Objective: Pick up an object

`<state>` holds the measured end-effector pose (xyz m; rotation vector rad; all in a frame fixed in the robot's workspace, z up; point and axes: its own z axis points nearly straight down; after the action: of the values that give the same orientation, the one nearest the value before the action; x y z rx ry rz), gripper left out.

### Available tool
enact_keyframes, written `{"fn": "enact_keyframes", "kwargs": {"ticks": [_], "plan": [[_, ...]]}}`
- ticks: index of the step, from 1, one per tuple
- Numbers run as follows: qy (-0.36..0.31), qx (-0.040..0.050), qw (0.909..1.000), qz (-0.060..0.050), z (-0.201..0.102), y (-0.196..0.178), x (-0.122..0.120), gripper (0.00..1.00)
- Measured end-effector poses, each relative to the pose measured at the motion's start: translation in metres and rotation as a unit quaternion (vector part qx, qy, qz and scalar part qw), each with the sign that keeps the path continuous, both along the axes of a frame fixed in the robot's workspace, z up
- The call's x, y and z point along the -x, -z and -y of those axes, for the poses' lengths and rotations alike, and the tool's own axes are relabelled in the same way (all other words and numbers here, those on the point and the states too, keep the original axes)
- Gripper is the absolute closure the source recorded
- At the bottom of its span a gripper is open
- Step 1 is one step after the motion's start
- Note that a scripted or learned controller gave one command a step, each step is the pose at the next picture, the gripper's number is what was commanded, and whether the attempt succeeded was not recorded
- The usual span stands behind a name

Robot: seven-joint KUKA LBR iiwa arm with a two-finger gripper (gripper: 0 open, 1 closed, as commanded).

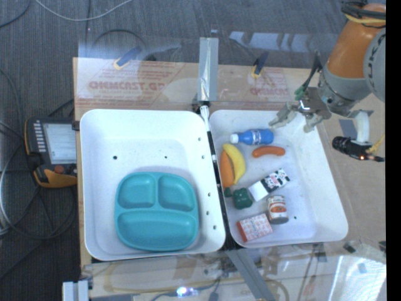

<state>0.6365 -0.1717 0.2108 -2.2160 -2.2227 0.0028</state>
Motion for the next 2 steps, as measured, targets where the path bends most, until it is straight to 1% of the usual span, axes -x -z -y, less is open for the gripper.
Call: {"fn": "enact_keyframes", "kwargs": {"ticks": [1,2], "plan": [[-0.019,0.0005,0.9998,0.000,-0.004,0.119,0.016,0.00],[0.040,0.0015,0.9992,0.000,-0.041,-0.017,0.051,0.00]]}}
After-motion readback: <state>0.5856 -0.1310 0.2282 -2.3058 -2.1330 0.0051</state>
